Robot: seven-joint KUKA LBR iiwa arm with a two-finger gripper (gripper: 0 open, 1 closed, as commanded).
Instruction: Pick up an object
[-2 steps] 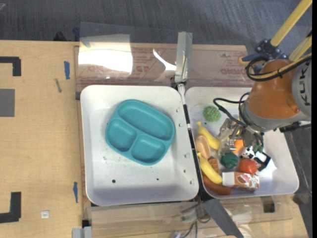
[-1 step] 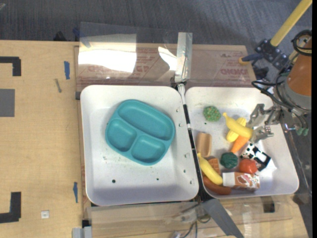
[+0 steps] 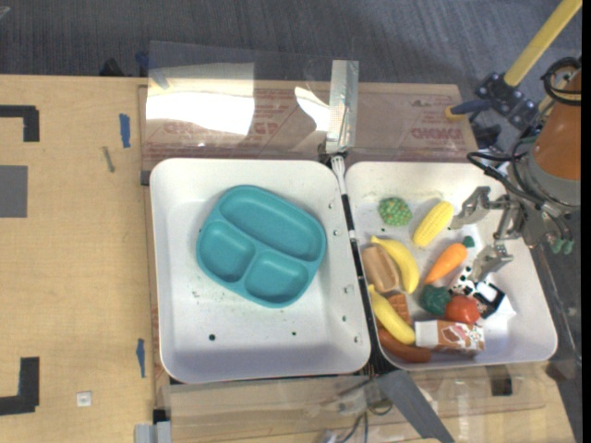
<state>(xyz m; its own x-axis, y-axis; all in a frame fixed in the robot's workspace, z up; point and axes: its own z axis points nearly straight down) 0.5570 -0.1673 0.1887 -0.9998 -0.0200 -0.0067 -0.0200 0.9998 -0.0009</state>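
My gripper (image 3: 483,231) hangs over the right side of the right bin (image 3: 536,340). It is open with nothing between its fingers. Just left of it lie an orange carrot (image 3: 445,261) and a yellow corn cob (image 3: 432,223). A black-and-white toy (image 3: 478,286) sits just below the lower finger. Further left are a green knobbly ball (image 3: 395,211), a banana (image 3: 397,257) and a hot dog bun (image 3: 379,268). Near the front lie a second banana (image 3: 391,317), a red tomato (image 3: 464,309), a green pepper (image 3: 436,298), a small carton (image 3: 452,335) and a sausage (image 3: 403,348).
The left bin (image 3: 185,340) holds a teal divided plate (image 3: 263,245). A ridge (image 3: 343,238) separates the two bins. Clear plastic panels (image 3: 277,109) stand behind them. The arm's orange band (image 3: 563,146) and cables are at the right edge.
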